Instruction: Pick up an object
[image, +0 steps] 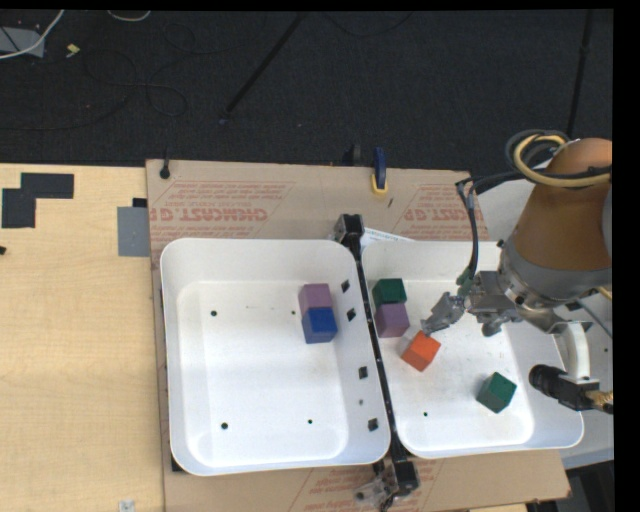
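Glossy green cube (496, 392), orange cube (421, 351) beside metal gripper (441, 314).

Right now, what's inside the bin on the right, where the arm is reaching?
The right bin holds a dark green block, a purple block, an orange block and a green block. The gripper hangs just above the orange one. The arm covers the bin's far right corner.

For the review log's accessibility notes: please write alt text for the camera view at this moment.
The arm's end effector hangs low over the right bin, just above an orange block, with a purple block and two green blocks nearby. The left bin holds a blue block against a lilac block.
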